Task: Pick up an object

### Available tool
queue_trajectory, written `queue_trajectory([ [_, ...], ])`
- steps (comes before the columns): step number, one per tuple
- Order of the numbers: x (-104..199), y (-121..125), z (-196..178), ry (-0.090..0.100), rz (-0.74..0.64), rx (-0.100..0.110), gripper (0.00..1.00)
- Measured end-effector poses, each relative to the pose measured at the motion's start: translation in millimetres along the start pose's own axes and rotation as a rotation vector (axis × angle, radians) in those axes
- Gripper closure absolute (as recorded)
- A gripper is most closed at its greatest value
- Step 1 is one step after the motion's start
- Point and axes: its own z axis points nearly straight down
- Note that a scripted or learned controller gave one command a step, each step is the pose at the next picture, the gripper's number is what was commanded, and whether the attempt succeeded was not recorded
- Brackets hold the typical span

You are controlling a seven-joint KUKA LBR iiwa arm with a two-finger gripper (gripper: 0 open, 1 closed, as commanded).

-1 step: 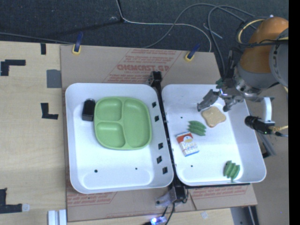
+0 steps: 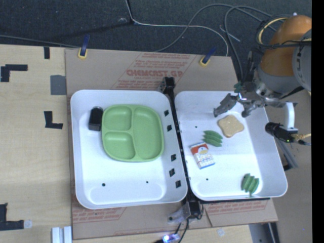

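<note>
My gripper (image 2: pixel 236 108) hangs over the far part of the right bin (image 2: pixel 263 156), its two fingers spread open with nothing between them. Just below it lies a tan slice of bread (image 2: pixel 231 126). A green pea pod (image 2: pixel 213 138) rests to the left of the bread, and a small red and white carton (image 2: pixel 202 155) lies nearer the bin's middle. Another green pod (image 2: pixel 249 183) sits by the near right corner.
The left bin (image 2: pixel 83 151) holds a green divided plate (image 2: pixel 133 132) and a small black block (image 2: pixel 95 118) at its left. A black divider (image 2: pixel 174 135) joins the bins. Cables trail across the dark floor behind the bench.
</note>
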Motion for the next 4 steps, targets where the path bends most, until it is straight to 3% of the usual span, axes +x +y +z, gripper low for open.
queue_trajectory([
  [1, -7, -1, 62, 0.0, 0.001, 0.006, 0.0],
  [2, -6, 0, 114, -0.003, -0.001, -0.002, 0.0],
  [3, -6, 1, 100, -0.004, -0.001, -0.007, 1.0],
  [4, -5, 7, 37, 0.0, -0.001, -0.006, 1.0],
])
